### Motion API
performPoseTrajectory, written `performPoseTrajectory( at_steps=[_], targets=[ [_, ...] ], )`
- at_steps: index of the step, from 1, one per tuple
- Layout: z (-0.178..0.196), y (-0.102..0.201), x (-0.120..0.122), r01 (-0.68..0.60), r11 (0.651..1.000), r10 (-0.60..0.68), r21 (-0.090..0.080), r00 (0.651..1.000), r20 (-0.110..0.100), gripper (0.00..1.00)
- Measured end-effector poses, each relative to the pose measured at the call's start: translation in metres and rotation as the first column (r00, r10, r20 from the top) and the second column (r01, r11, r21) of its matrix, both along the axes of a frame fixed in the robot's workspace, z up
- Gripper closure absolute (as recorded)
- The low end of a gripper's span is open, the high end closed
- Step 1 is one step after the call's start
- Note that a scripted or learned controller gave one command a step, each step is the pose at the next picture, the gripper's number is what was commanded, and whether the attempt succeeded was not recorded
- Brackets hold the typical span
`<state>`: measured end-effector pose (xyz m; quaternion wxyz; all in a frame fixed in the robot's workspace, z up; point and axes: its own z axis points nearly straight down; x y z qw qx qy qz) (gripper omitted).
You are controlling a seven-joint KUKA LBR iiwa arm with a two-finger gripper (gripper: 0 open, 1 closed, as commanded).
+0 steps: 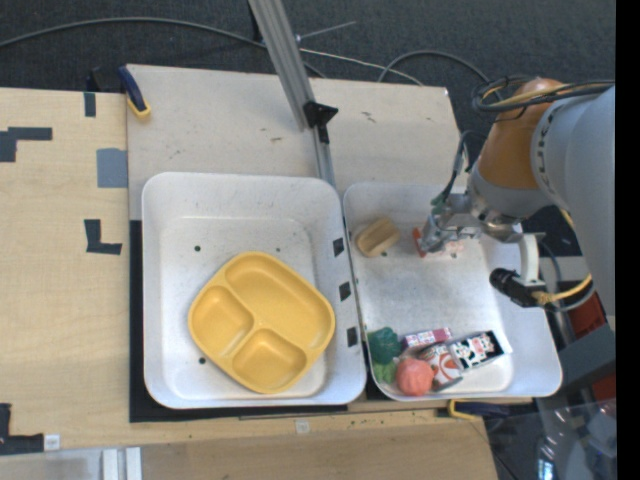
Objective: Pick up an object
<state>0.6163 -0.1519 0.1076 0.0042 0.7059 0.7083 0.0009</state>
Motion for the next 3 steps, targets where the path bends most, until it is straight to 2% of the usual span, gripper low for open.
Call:
performPoseTrajectory(
  at_steps=[3],
  targets=[
    [0.168,0.004,-0.002,0.001,1.000,-0.001,0.003,1.000,-0.002,1.00]
  ],
)
